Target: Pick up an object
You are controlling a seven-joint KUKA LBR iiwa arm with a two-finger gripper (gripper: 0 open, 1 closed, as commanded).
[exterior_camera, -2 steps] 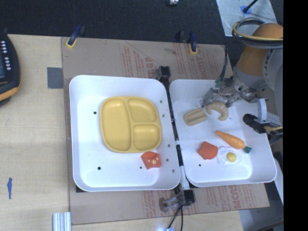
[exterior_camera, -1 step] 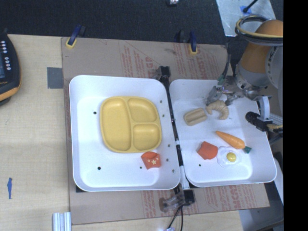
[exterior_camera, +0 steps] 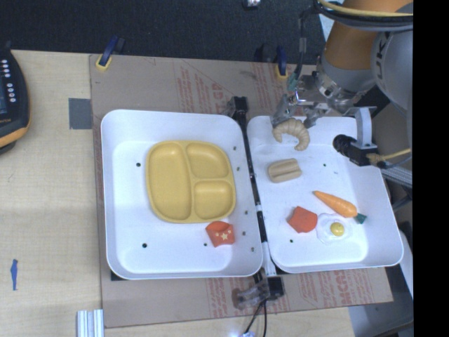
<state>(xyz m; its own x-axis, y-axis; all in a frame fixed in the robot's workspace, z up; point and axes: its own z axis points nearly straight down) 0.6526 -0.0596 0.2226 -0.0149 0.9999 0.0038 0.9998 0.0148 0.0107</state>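
Red star-marked piece (exterior_camera: 220, 234) sits at 5 o'clock of the yellow divided plate (exterior_camera: 189, 180) in left bin (exterior_camera: 116, 188). Right bin (exterior_camera: 379, 248): fried egg (exterior_camera: 332, 229), red chunk (exterior_camera: 302, 220), carrot (exterior_camera: 336, 203), bread roll (exterior_camera: 284, 170). My claw (exterior_camera: 299, 115) is at 12 o'clock of that bin, fingers spread (not gripping), w/ croissant (exterior_camera: 294, 133) just beneath.

Yellow tray (exterior_camera: 189, 181), orange carrot (exterior_camera: 334, 203), seemingly tan croissant (exterior_camera: 293, 133)

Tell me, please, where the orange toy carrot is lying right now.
The orange toy carrot lies in the right-hand white bin, toward its right side, just above the toy fried egg and right of the red block.
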